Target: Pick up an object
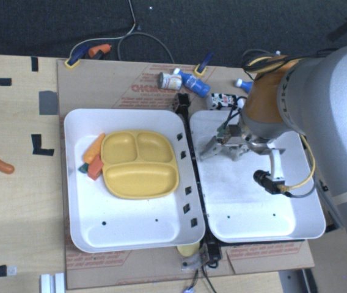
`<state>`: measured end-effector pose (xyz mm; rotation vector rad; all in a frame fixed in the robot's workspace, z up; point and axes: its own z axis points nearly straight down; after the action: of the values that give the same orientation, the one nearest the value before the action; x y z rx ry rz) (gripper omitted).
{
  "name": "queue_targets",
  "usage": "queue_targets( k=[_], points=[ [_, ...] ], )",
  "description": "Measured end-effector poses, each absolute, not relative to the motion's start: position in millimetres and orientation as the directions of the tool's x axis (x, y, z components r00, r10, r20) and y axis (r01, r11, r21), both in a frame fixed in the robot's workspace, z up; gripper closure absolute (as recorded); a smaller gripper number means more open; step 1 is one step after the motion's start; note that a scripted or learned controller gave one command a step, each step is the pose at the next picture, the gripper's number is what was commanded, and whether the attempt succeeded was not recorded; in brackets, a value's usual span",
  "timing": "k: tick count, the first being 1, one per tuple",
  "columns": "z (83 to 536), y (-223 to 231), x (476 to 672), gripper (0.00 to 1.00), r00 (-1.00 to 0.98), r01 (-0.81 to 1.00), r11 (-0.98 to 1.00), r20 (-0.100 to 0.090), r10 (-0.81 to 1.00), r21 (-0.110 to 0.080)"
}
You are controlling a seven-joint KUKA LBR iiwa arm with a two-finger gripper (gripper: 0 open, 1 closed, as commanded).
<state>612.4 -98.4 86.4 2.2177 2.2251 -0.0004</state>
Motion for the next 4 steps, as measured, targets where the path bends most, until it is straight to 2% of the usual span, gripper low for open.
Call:
queue_targets(
  k=[1,2,3,4],
  points=[
    [85.6,-94.2,651.9,0.00,-0.002,1.000,0.002,-0.001,1.000,0.002],
    [86.1,-94.1,642.4,0.00,-0.001,1.000,0.001,-0.002,1.000,0.004],
    [85.4,-104.1,669.8,0.00,-0.003,1.000,0.003,0.000,1.000,0.002],
    [95.9,-103.7,669.4,1.00,-0.004,1.000,0.004,-0.002,1.000,0.003]
  ],
)
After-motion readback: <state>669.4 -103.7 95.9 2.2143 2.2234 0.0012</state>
